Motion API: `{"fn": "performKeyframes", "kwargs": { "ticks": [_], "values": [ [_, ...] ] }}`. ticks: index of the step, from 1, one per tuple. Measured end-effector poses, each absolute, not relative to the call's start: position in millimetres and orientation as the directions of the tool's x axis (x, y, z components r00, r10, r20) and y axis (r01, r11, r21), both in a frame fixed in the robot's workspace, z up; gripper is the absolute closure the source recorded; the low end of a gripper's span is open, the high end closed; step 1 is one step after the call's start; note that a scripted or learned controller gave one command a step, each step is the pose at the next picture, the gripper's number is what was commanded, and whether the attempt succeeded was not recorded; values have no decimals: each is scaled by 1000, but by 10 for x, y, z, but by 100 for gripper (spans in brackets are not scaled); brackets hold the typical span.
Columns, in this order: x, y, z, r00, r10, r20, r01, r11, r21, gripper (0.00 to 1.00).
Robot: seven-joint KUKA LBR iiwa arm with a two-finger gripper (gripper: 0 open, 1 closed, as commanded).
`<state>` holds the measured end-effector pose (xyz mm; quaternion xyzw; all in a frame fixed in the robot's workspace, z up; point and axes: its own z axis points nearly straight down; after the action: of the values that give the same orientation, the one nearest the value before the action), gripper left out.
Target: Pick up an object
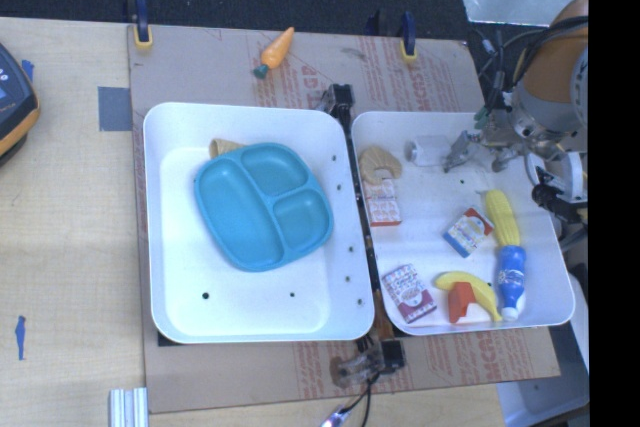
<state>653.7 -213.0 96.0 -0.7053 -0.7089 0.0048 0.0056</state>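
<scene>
Nearest the camera, along the lower edge of the right bin (560, 310), lay a cluster of toy foods: a red-and-white packet (407, 292), a banana (470, 287) with a red piece (461, 303) against it, and a blue bottle (510, 281) standing just beside a corn cob (502, 216). A small blue-and-white carton (468, 232) sat a little above them, and near the bin's left wall a tan pastry (379, 163) rested above another red-and-white packet (383, 210).

The gripper (468, 153) hung low in the upper part of that right bin, reaching in from the right of the frame, with a small pale object (419, 153) just to its left. Nothing could be seen between its fingers, and whether they were spread or pressed together I could not tell; they blurred into a grey tangle.

This looked like the approach step, with no object yet taken. The next move would call for settling squarely over one item, probably the pale one nearby, and closing on it.

The left bin (160, 215) held a blue divided plate (264, 205), which covered most of a tan cone (225, 147). The arm's upper body was cut off at the right edge.
</scene>
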Motion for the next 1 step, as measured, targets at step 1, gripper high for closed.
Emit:
{"fn": "performKeyframes", "kwargs": {
  "ticks": [1],
  "values": [
    [5818,-2121,917,-5,1000,-1,1000,5,-4,0]
  ]
}}
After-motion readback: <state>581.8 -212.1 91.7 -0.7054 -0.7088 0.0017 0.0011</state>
